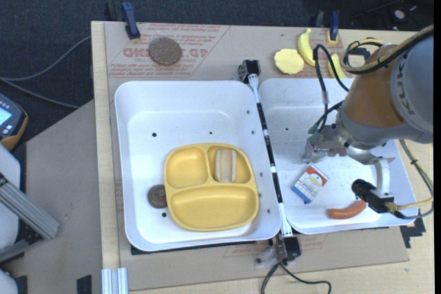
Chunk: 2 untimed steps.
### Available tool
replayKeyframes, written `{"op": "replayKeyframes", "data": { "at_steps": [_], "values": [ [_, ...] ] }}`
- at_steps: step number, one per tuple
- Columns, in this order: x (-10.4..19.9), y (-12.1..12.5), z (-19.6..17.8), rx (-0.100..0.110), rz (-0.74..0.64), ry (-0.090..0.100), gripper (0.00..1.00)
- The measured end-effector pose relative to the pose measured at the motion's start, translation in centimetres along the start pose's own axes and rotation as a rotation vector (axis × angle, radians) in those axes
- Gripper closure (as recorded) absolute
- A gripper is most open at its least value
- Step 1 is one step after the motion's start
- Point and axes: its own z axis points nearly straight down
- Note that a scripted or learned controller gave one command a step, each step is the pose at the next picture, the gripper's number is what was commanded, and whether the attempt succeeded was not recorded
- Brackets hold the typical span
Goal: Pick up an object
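View from above, at a slant, of a bench (207, 51) w/ two shallow white bins side by side. The left bin (138, 120) held a yellow divided tray (207, 203); a pale bread-like piece (225, 165) lay in the tray's upper right compartment, and a brown round disc (158, 196) sat just beside the tray's left edge. The right bin (289, 100) held a small carton (309, 184), white w/ blue & red print, lying tilted near the bin's middle, and an orange sausage-like item (346, 211) near the front edge, to the carton's right. The grey arm (386, 100) w/ orange band reached in from the right. Its tool (324, 148) hung low over the right bin, just above & close to the carton; nothing was visibly between its tips, and whether it was released or clenched couldn't be told. Behind the bins, on the bench: a brown disc (165, 50), a yellow lumpy item (289, 61) and a banana (306, 47).
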Motion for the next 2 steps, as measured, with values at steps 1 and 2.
{"op": "replayKeyframes", "data": {
  "at_steps": [1,2],
  "values": [
    [0.0,0.0,0.1,0.001,0.0,0.0,0.0],
    [-0.4,-4.0,1.1,0.005,0.0,0.001,0.0]
  ]
}}
